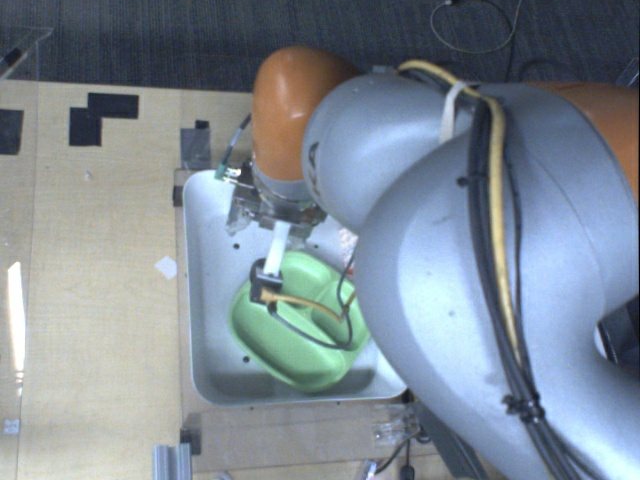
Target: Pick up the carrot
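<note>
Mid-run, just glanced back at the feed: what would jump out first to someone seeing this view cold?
The grey arm dominates, reaching in from the right and covering much of the frame, with its orange band at top centre. Below its wrist, a pale green rounded object lies in the white bin, toward the bin's near wall.

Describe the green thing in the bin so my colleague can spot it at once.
Find the white bin under the grey arm. On its floor, toward the near wall, lies the green thing, rounded and smooth. It is the one pale green object visible there, against bare white.
</note>
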Available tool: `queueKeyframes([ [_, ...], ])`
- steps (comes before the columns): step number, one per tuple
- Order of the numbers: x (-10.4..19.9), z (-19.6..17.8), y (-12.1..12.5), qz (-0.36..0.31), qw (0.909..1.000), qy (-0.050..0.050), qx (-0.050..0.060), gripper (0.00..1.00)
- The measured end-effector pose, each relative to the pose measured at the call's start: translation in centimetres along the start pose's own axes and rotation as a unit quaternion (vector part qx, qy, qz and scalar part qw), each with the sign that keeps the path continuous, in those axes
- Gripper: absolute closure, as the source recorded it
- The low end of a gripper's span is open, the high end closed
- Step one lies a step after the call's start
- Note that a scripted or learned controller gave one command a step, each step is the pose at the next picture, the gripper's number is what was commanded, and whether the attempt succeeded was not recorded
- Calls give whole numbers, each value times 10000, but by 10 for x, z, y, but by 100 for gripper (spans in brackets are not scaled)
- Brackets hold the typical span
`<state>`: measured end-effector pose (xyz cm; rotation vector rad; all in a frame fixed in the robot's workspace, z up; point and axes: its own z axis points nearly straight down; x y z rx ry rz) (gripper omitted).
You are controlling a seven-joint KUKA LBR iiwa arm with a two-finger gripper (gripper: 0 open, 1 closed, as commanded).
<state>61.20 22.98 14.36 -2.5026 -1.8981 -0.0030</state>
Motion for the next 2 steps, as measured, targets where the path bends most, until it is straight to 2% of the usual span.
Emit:
queueKeyframes([
  [1, 2, -12, 1, -28, 10000, 13, -11, 100],
  [2, 2, -12, 0, -32, 10000, 11, -11, 0],
])
